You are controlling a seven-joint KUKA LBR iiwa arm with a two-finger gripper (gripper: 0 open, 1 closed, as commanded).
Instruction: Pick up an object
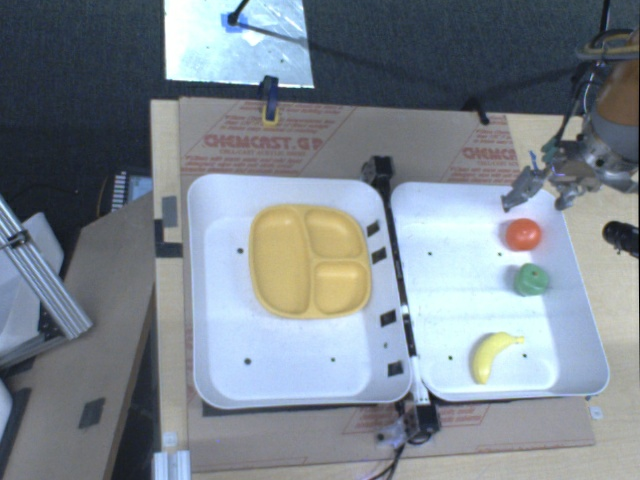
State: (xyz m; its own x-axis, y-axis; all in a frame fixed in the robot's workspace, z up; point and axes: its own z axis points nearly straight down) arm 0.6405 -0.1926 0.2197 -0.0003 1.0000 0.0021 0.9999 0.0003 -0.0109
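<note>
- The gripper (541, 190) hangs over the far right corner of the right bin (455, 228), its 2 fingers spread apart with nothing between them.
- Nearest to it is an orange-red round fruit, likely a tomato (521, 234), which lies just below and slightly left of the fingertips on the bin floor, apart from them.
- Just beyond the tomato sits a green toy fruit (532, 280), close beside it but not touching.
- Further toward the near edge lies a yellow banana (493, 355), well apart from the other 2.
- The left bin (220, 298) holds a yellow divided plate (308, 260) with 3 compartments, all bare.
- Judging by this, the step in hand is the approach: no object is grasped yet.
- The next move likely calls for centring the open fingers over 1 fruit, probably the tomato, and descending around it; its round shape could let it roll or slip as the fingers close.
</note>
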